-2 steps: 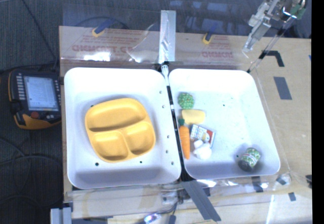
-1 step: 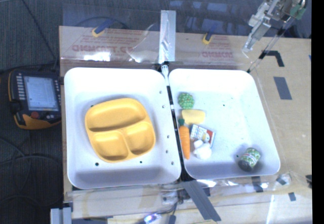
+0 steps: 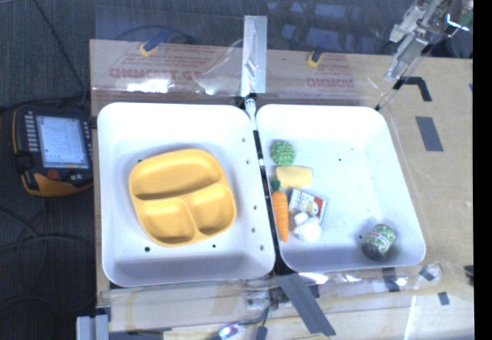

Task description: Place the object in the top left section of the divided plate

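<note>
A yellow divided plate (image 3: 182, 195) lies in the left bin (image 3: 115, 254), with one long section toward the back and two smaller ones toward the front; nothing lies in any of them. In the right bin (image 3: 400, 177) a green bumpy ball (image 3: 283, 151), a yellow piece (image 3: 294, 175), an orange carrot (image 3: 280, 215), a red-and-white packet (image 3: 307, 203) and a white lump (image 3: 308, 231) crowd the left wall. A small green-labelled can (image 3: 378, 241) sits alone at the front right. My gripper (image 3: 400, 69) hangs high beyond the right bin's back right corner, far from every object.
A ridge (image 3: 261, 185) where the two bin walls meet separates the bins. A taped plastic sheet (image 3: 231, 69) covers the bench behind them. A teach pendant (image 3: 54, 148) rests on the floor to the left.
</note>
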`<state>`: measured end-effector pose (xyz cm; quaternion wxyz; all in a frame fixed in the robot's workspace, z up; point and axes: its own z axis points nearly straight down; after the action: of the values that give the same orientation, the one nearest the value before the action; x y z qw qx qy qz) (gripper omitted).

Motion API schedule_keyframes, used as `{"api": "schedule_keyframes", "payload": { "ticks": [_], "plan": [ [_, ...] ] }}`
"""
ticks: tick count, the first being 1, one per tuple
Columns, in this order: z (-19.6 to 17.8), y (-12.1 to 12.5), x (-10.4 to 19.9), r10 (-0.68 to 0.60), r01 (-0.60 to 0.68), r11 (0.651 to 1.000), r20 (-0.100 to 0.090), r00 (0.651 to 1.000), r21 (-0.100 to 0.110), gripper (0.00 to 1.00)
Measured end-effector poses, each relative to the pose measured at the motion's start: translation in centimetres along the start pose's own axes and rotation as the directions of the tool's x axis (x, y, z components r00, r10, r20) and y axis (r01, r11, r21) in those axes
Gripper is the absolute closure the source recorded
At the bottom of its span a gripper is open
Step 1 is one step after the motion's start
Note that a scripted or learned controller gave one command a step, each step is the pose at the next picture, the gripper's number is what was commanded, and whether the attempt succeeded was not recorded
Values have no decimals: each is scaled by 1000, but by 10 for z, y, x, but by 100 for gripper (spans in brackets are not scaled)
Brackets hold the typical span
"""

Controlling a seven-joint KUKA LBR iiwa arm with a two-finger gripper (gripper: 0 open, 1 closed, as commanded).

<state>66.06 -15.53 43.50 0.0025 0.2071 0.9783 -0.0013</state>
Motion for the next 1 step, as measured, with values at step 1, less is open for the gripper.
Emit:
{"api": "schedule_keyframes", "payload": {
  "ticks": [1],
  "plan": [
    [0, 0, 0, 0, 0, 1000, 0, 1000, -1, 0]
  ]
}}
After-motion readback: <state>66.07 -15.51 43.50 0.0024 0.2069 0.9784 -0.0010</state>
